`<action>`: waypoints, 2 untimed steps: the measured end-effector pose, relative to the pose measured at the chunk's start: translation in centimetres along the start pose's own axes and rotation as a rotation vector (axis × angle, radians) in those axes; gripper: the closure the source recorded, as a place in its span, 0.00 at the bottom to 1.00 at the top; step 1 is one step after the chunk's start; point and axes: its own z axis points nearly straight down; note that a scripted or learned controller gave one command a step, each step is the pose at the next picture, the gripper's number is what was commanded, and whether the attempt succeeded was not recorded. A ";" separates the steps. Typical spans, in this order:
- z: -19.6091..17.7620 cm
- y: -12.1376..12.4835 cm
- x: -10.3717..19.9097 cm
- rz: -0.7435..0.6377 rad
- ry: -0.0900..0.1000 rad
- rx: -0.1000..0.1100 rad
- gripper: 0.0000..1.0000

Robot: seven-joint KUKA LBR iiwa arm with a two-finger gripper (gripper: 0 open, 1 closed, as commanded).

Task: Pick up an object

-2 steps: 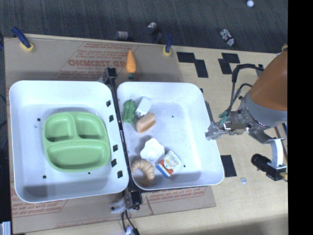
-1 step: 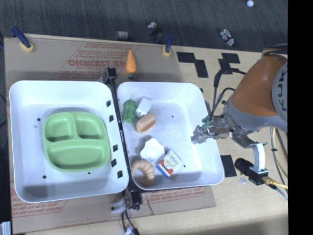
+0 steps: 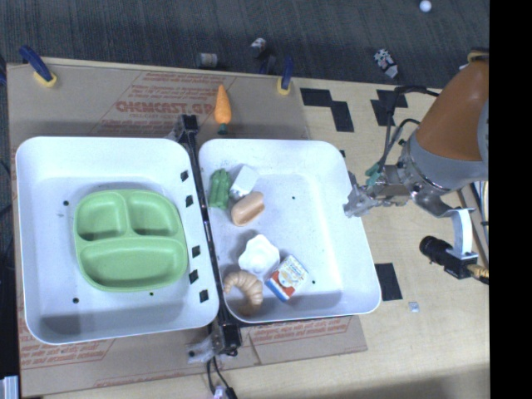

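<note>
I read the left bin (image 3: 33, 223) as holding 1 green divided plate (image 3: 129, 239), lying flat near its middle and not a likely target. The right bin (image 3: 353, 223) carries the candidates, grouped toward its left half: a green item (image 3: 219, 188) against the dividing wall, a small white block (image 3: 245, 178) touching it, a tan bread roll (image 3: 248, 208) just below, then a white crumpled piece (image 3: 259, 254), a croissant (image 3: 243, 288) near the front rim, and a small red-and-white carton (image 3: 288, 277) beside it. An orange carrot (image 3: 222, 105) lies on the cardboard behind the bins. The gripper (image 3: 359, 199) sits just outside the right bin's right rim, apart from every item, and nothing is between its tips; whether it is released or clenched I cannot tell at this size. In my judgement the task stands at the approach step, with no pick begun. The next move calls for travel leftward over the rim, alignment above 1 item, then descent.
</note>
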 end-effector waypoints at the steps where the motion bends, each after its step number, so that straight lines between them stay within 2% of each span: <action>1: 2.7 -4.0 0.0 -0.001 0.001 0.003 1.00; 2: 1.0 -3.9 0.0 0.000 -0.001 -0.002 1.00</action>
